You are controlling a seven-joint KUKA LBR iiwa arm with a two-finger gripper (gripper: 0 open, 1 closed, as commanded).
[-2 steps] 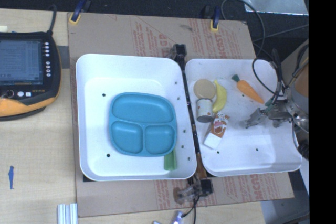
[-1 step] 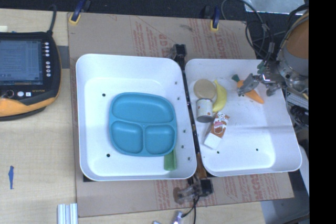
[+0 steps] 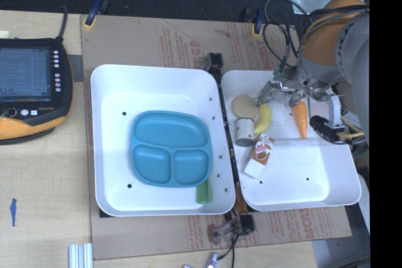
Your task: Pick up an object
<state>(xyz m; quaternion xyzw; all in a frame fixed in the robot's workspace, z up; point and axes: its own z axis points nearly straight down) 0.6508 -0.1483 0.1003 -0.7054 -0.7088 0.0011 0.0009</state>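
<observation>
Hovering over the right bin (image 3: 339,194), the hand (image 3: 284,90) is hanging near a yellow banana (image 3: 264,118) and orange carrot (image 3: 301,117); can't tell its grip state.

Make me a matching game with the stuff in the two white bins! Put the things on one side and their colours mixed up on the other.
Things:
1. divided plate
2. banana
3. carrot
4. small block at the left bin's front edge

Colours:
A. orange
B. green
C. blue
D. yellow

Right pairs: 1-C, 2-D, 3-A, 4-B.

The plate and the green block lie in the left bin; the banana and the carrot lie in the right bin.
</observation>
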